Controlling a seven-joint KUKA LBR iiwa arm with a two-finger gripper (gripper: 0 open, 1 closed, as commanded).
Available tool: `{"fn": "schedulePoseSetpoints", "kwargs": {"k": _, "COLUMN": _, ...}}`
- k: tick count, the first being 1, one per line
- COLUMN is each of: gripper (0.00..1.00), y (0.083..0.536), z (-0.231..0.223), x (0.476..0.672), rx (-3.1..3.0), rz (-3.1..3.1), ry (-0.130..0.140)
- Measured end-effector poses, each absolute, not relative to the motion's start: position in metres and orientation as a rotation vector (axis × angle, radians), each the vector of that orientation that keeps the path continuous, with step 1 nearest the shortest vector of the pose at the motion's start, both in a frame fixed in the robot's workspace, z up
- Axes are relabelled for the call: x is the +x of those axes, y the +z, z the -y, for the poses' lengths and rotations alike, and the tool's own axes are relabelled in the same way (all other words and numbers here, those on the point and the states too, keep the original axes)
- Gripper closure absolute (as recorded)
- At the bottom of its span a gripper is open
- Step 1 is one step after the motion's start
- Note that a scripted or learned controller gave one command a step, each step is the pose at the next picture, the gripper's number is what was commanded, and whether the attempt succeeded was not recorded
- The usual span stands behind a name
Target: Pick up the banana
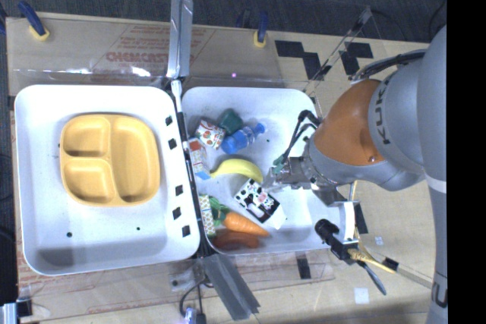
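I'm in the approach: my gripper [282, 177] hangs just right of the banana [236, 168], holding nothing, its spread unreadable; next, shift left and descend.

From my remote station, I read "KU" on the grey arm [395, 134]; red print on the surface [137, 55] stays illegible.

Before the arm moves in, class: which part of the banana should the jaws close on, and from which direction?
Grip the banana at its thick middle, coming down from above with the jaws across its width. It lies flat and curved in the right bin, its top exposed. The cow-patterned carton sits close below its right end and the blue bottle just above, so the ends are probably more crowded.
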State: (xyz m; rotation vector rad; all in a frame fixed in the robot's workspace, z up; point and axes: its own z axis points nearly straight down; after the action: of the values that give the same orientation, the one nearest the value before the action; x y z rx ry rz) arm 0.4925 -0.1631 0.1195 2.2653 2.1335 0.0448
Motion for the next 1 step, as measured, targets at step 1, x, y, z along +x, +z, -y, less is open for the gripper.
{"fn": "schedulePoseSetpoints", "kwargs": {"k": 1, "gripper": 0.0, "y": 0.1188, "z": 0.1637, "x": 0.4919, "rx": 2.267, "rz": -2.133, "ry": 0.042}}
